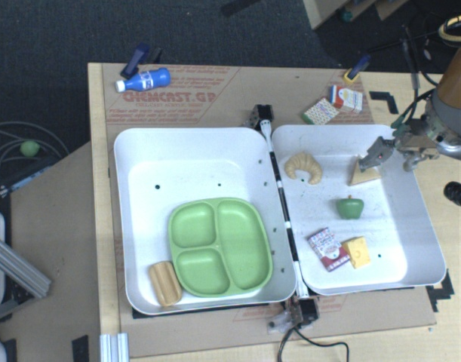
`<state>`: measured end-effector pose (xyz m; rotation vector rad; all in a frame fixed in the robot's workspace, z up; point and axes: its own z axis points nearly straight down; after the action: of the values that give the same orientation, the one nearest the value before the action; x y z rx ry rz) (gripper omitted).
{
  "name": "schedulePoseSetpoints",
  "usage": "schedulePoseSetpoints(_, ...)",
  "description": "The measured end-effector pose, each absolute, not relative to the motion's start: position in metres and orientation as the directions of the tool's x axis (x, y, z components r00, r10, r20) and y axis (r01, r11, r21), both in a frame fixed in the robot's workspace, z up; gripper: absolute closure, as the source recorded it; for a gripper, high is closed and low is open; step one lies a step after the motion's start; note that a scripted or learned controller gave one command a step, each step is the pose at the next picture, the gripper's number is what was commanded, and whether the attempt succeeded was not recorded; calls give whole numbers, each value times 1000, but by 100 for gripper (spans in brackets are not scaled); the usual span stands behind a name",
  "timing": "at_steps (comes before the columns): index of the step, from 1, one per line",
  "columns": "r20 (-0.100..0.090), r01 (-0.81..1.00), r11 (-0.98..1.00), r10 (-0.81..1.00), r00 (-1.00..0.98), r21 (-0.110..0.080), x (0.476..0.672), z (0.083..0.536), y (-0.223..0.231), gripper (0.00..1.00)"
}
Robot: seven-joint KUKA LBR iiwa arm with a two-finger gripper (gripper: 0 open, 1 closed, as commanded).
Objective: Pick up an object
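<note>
Looks like a robotics lab – cardboard-topped bench, two white bins, loose cables on probably dark carpet.

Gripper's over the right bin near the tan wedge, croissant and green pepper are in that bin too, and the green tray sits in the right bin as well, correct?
Not quite: the green tray sits in the left bin, as the camera view shows. The rest holds: the gripper is over the right bin near the tan wedge, with the croissant and green pepper there too.

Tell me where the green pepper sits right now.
The green pepper lies mid right bin, below the croissant and above the yellow block.
</note>
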<state>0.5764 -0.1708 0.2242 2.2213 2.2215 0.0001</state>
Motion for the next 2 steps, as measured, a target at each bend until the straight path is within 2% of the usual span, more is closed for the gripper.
schedulePoseSetpoints(1,1,1000,0,1000,0,-3,565,125,-157,0)
schedulePoseSetpoints(2,1,1000,0,1000,0,-3,556,84,-138,0)
